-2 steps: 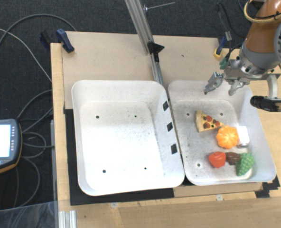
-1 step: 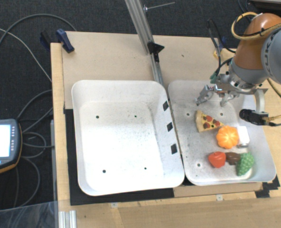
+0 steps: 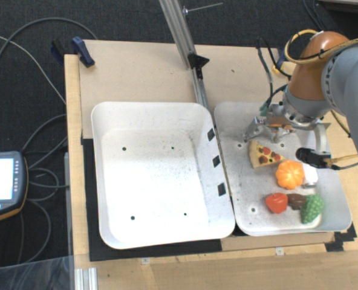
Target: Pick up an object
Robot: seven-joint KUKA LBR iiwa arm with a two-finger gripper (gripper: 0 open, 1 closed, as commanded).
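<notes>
Right, my gripper (image 3: 270, 127) hangs over the right bin (image 3: 239, 180), just above the toy pizza slice (image 3: 264, 156) (nearest target); from here I cannot tell its state; I'd descend straight, centred on the slice, clear of the orange (image 3: 289, 174).
</notes>
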